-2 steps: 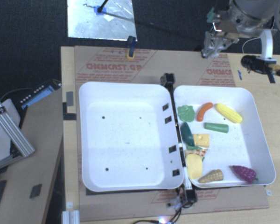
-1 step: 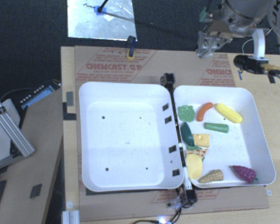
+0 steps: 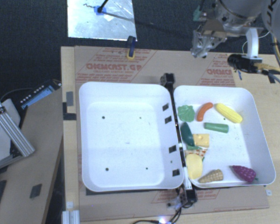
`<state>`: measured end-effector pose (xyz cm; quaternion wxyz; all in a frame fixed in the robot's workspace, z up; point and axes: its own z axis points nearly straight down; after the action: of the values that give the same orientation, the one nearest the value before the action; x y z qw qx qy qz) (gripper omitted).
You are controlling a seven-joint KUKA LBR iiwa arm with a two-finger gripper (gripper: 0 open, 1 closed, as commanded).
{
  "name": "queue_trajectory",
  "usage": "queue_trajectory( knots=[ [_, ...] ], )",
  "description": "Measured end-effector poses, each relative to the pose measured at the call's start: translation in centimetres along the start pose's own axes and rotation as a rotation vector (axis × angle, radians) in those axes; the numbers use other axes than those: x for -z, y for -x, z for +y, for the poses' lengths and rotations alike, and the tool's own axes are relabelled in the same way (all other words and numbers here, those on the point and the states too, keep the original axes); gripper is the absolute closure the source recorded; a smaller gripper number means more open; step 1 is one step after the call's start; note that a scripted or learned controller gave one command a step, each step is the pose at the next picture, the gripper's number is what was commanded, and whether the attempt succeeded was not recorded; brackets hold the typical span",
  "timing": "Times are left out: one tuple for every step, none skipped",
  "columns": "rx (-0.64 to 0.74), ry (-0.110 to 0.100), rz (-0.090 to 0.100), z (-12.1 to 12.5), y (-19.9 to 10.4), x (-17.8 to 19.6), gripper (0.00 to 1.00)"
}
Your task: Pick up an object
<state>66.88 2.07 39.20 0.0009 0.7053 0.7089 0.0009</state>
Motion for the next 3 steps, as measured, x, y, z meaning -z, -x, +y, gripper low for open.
queue_trajectory(
  knots=[
    [0.0, 0.001, 0.0, 0.0, -1.7, 0.0, 1.0],
    [0.0, 0.001, 0.0, 0.0, -3.4, 0.1, 1.0],
    [0.0, 0.001, 0.0, 0.0, -4.7, 0.9, 1.0]
  ],
)
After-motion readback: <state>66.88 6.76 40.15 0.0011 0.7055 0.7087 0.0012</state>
